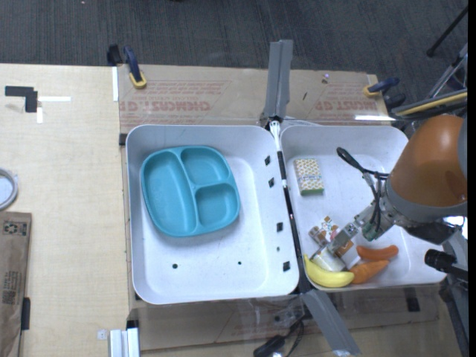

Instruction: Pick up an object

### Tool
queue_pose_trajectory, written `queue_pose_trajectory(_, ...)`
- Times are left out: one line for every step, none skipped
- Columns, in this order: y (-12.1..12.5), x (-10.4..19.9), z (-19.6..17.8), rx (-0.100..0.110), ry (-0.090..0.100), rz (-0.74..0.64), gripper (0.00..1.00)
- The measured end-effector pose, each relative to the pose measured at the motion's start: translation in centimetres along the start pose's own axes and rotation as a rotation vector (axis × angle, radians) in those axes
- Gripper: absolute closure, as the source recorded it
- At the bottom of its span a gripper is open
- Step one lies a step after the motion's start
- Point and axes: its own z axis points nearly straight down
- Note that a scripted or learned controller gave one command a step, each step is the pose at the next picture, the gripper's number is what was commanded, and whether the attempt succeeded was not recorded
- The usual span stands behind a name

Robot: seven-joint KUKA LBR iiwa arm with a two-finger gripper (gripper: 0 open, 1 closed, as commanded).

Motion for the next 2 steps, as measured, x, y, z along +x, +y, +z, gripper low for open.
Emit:
queue_pose_trajectory(0.0, 0.0, -0.8, 0.000, 0.001, 0.004, 1.00)
queue_pose_trajectory(7.4, 6.0, -12.1, 0.013, 0.006, 0.025, 1.00)
